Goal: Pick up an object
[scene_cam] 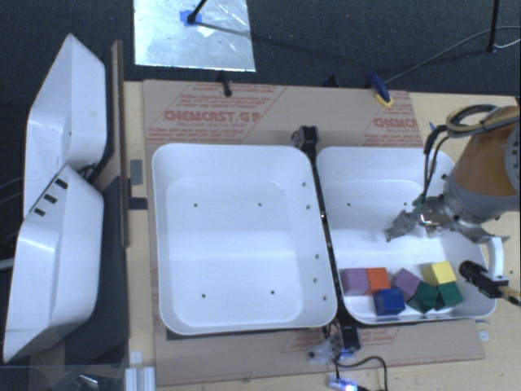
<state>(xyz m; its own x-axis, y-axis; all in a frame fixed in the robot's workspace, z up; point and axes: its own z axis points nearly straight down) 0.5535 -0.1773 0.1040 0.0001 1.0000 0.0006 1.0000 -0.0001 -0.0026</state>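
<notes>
End effector [400, 228] hovers over the right bin [366, 165], above the blocks; its state cannot be told. Blocks [400, 287] cluster along the bin's near wall. Step: approach. Next move likely needs descent onto one block.

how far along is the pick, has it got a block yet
Early on. Nothing looks picked yet: the blocks, among them the orange block, blue block and yellow block, all lie along the near edge of the right bin. The claw hangs over the bin's bare middle, apart from the pile, with no block seen between its fingers. Left to do: move to a block, close on it and lift.
</notes>
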